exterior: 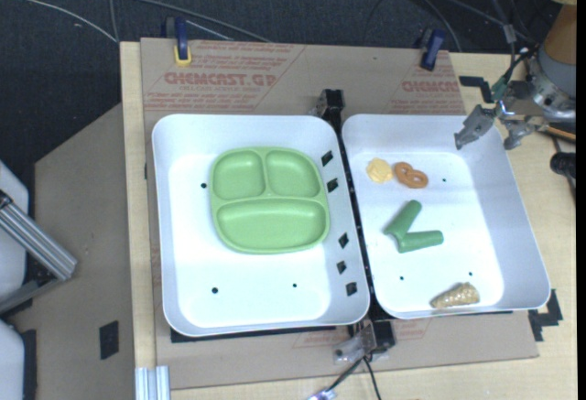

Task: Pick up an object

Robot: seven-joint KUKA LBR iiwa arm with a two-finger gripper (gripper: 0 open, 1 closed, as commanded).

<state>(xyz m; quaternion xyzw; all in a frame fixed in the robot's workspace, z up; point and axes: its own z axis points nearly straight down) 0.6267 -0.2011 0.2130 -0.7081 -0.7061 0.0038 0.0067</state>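
Observation:
In the right bin (513,206) lie a yellow lump (378,171), an orange pretzel-shaped piece (411,175), a green V-shaped piece (411,230) and a tan cone-like piece (455,297). My gripper (490,128) hangs over the bin's far right corner, well away from all of them. Its two fingers (474,127) are spread apart with nothing between them.
The left bin (183,233) holds a green divided plate (269,200). A black divider with clips (341,206) runs between the bins. Blue clamps (182,39) hold the cardboard at the back. Cables and a box sit beyond the bench.

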